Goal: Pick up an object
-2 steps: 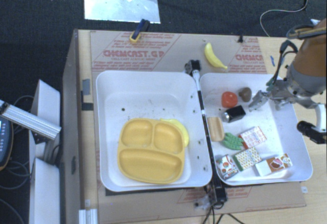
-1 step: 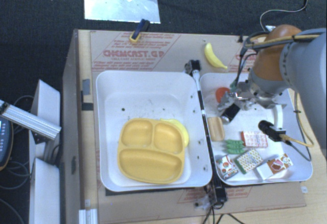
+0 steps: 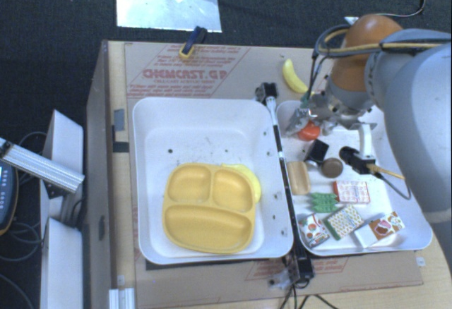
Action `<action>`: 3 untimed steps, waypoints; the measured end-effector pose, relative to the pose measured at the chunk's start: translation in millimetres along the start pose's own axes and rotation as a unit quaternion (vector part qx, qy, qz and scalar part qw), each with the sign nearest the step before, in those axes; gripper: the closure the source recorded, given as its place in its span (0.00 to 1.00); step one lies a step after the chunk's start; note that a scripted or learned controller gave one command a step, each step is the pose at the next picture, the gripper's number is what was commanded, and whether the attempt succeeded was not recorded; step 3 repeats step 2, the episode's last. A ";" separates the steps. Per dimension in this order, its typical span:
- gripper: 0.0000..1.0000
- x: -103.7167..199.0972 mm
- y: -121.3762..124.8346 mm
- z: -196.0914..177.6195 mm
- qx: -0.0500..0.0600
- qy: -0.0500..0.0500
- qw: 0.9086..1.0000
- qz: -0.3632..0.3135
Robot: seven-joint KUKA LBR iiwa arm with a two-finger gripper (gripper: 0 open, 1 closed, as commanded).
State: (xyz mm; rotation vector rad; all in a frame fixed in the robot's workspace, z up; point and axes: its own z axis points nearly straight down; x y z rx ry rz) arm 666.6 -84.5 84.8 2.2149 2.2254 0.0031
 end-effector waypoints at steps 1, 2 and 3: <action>1.00 -0.6 1.2 -12.0 -0.002 -0.001 1.000 -0.001; 1.00 63.6 -42.0 -101.0 -0.001 0.000 1.000 0.000; 1.00 63.6 -42.0 -101.0 -0.001 0.000 1.000 0.000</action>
